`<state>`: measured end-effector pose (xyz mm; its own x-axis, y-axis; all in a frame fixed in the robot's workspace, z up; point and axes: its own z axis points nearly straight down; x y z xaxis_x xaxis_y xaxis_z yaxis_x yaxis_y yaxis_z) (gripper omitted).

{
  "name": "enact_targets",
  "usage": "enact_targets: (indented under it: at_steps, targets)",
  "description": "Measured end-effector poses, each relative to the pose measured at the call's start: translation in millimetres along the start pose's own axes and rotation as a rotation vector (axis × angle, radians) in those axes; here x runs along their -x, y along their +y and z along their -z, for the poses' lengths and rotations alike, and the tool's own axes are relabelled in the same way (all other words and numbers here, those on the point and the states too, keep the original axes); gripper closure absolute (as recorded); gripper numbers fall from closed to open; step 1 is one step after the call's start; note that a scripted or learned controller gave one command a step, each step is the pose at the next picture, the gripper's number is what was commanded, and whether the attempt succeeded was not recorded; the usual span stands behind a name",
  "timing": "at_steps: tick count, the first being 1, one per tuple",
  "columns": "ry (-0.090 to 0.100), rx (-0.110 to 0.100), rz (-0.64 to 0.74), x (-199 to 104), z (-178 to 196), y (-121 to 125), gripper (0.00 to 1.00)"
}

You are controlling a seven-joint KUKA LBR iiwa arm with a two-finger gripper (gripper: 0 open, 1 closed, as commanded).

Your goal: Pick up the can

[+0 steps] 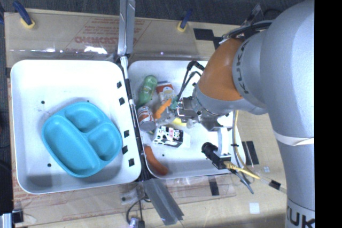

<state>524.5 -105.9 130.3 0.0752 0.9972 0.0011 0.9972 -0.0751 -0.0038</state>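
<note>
The can (144, 116), small with a red and white label and a silver end, lies against the left wall of the right bin (187, 171). My gripper (175, 108) hangs low over the middle of that bin, just right of the can, among the cluttered items. An orange carrot-like piece (162, 108) lies between the gripper and the can. The grey arm with its orange band (227, 75) covers the bin's right half.
A green bottle (148, 88) lies above the can. A black and white patterned box (169, 135) sits below the gripper. A brown sausage (155, 162) rests near the front left corner. The left bin (24, 83) holds a blue divided plate (83, 139).
</note>
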Motion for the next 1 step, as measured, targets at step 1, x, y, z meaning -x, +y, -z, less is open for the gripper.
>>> enact_targets:
  at_steps: [1]
  targets:
    - [0.000,-0.002,0.002,0.2,9.3,-0.1,1.00]
